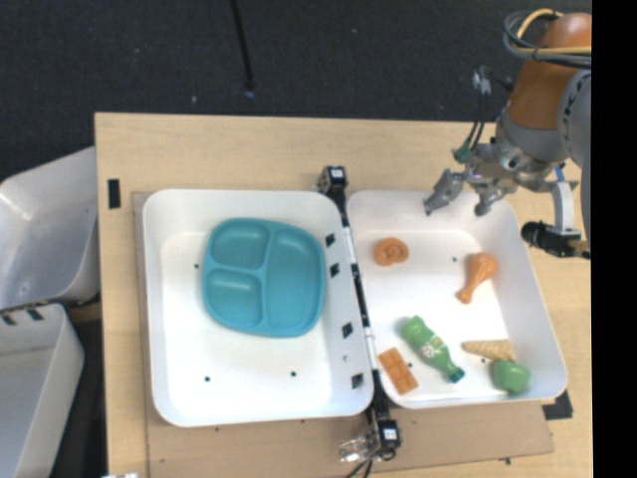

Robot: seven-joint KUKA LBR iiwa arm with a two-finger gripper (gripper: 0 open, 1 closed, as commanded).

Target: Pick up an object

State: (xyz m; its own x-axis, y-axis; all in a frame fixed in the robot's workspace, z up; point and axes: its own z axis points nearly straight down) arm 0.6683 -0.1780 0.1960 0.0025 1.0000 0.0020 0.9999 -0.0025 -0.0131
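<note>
Over the far edge of the right bin (532,297) we see the tool (463,199) with its two fingers spread apart and nothing between them. Below it lie a chicken drumstick (478,275), an orange swirl pastry (391,252), a green bottle (432,347), a waffle piece (398,369), a cone (489,349) and a green pear-like fruit (511,375). A teal divided plate (265,276) sits in the left bin (174,366).

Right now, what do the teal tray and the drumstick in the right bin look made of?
Teal divided tray: likely moulded plastic, with an even colour, rounded compartment ridges and a matte to soft sheen. Drumstick: probably toy plastic or rubber, uniform orange-tan and smooth; too small to tell which.
</note>
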